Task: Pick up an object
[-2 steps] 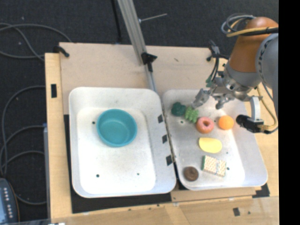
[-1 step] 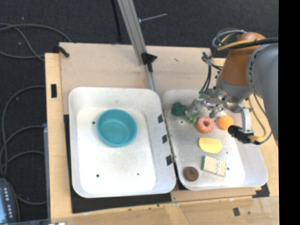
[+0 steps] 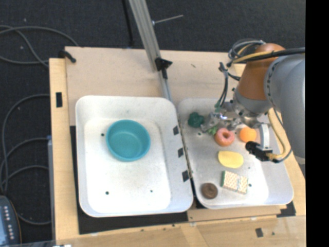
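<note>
Near the front edge of the right bin [image 3: 280, 189] lay a brown disc [image 3: 208, 190] and a checkered sponge [image 3: 234, 181], with a yellow piece [image 3: 231, 159] just behind them. A pink ring [image 3: 224, 136] and an orange ball [image 3: 248, 134] sat near the bin's back edge, the gripper [image 3: 222, 120] just above the ring; I cannot tell its state. A green object [image 3: 195, 120] lay near the back-left corner. A teal bowl [image 3: 128, 140] stood in the left bin [image 3: 97, 189].

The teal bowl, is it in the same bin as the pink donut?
No, the teal bowl sits in the left bin, while the pink donut lies in the right bin.
</note>
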`<state>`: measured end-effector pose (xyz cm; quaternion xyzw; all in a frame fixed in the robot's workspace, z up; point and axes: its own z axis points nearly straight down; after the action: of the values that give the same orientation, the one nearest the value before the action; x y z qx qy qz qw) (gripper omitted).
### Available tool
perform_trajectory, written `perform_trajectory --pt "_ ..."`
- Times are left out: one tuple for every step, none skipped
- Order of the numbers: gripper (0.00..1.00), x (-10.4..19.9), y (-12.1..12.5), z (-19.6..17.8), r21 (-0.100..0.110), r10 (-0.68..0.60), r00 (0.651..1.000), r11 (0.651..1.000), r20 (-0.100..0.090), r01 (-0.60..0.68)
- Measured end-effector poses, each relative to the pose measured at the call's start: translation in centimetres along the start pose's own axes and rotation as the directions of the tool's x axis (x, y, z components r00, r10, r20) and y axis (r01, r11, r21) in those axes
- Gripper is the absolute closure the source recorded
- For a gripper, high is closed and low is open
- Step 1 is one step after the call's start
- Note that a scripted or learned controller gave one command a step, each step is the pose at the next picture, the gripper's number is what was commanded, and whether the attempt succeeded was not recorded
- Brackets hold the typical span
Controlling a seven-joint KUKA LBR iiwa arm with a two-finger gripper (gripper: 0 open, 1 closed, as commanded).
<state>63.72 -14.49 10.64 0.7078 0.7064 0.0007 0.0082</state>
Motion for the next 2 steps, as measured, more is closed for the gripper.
perform_trajectory --pt "1.00 -0.1 0.2 -1.3 -0.007 0.004 1.000 1.000 -0.001 -0.004" --pt "1.00 -0.9 0.8 -7.5 0.005 0.000 1.000 1.000 -0.009 0.000"
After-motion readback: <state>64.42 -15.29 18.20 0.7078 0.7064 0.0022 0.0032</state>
